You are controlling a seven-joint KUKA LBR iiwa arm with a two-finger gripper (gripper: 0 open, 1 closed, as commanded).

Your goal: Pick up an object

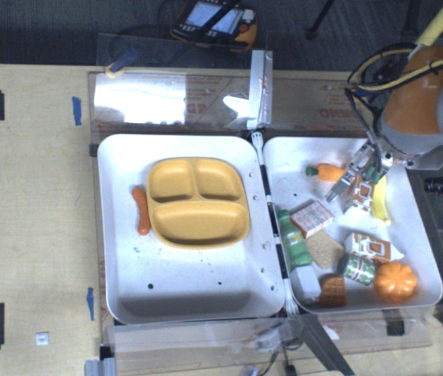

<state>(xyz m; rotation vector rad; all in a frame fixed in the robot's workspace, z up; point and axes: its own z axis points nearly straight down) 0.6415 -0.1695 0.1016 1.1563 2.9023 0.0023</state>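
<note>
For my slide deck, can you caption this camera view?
KUKA arm's gripper reaches into the right bin of toy food beside a carrot; the left bin holds a yellow divided plate.

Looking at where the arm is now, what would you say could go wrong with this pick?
1. The gripper sits among the carrot, the banana and a small carton, so it may nudge or catch more than one.
2. The right bin is crowded; a dropped item could roll onto the pumpkin or the can.

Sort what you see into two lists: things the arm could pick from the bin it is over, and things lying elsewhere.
Could pick, right bin: carrot, banana, pumpkin, green can, small carton.

Elsewhere: yellow divided tray, orange sausage, handheld controller.
</note>
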